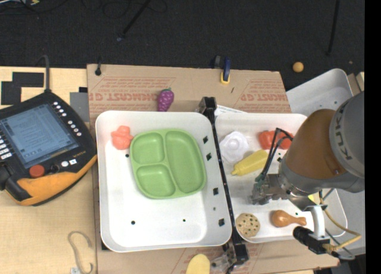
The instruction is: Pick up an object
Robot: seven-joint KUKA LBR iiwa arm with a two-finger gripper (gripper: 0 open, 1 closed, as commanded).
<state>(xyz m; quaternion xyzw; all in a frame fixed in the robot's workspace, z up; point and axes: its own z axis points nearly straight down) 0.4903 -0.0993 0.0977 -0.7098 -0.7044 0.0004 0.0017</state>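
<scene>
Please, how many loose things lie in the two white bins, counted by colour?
Orange or red: 2, one in the left bin, one in the right
Green: 1, divided tray
White: 1
Yellow: 1
Brown: 2, cookie and drumstick
Total: 7

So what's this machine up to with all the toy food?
A robot arm reaches in over the right bin, its claw lowered among toy foods: a yellow banana-like piece, a white piece, an orange-red piece, a cookie and a drumstick. Nothing is visibly held in the claw. The left bin holds a green divided tray and a small pink-orange toy.
</scene>
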